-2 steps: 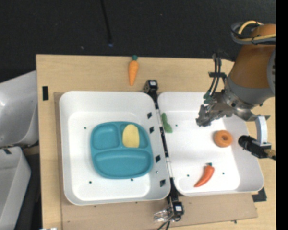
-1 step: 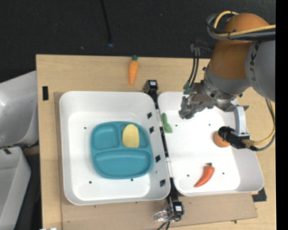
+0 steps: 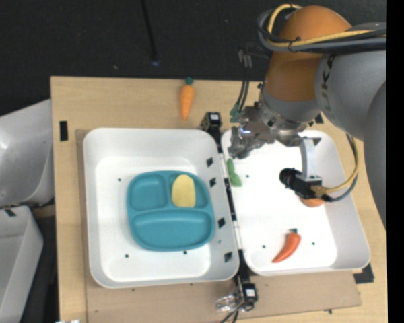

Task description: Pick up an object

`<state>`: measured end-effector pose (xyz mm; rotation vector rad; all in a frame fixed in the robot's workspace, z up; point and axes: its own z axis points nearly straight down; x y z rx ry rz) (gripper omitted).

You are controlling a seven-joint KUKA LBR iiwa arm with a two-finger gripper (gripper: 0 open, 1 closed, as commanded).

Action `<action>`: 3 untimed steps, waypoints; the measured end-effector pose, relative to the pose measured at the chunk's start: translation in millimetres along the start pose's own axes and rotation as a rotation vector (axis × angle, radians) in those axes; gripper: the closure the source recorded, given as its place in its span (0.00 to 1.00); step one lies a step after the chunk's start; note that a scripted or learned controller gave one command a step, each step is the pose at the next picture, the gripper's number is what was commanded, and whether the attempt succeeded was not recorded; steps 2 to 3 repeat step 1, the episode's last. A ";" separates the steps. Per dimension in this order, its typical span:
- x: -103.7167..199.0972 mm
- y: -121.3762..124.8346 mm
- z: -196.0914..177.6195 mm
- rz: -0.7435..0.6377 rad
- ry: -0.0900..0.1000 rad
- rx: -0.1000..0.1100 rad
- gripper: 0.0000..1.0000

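The arm [image 3: 310, 66] is reaching in from the upper right of the frame, its orange band sitting above the right bin [image 3: 337, 247]. The claw [image 3: 241, 143] is hanging over that bin's upper left corner, close to the divide between the two bins; whether it is apart or together cannot be told, as the tips are too small and blurred. Just below the claw, a small green piece [image 3: 233, 175] is lying against the right bin's left wall. A red-orange pepper [image 3: 287, 247] is lying in the lower middle of the right bin, well apart from the claw. In the left bin [image 3: 101, 247], a teal tray [image 3: 161, 224] is holding a yellow item [image 3: 184, 191] in its upper right compartment. A carrot [image 3: 186, 98] is lying on the tabletop [image 3: 121, 99] above the left bin, near the top centre of the frame.
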<state>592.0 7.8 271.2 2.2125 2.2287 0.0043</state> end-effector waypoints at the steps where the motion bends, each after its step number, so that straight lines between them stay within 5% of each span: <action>1: 58.9 19.2 10.2 0.000 -0.001 0.001 1.00; 3: 58.9 19.2 10.2 0.000 -0.001 0.001 1.00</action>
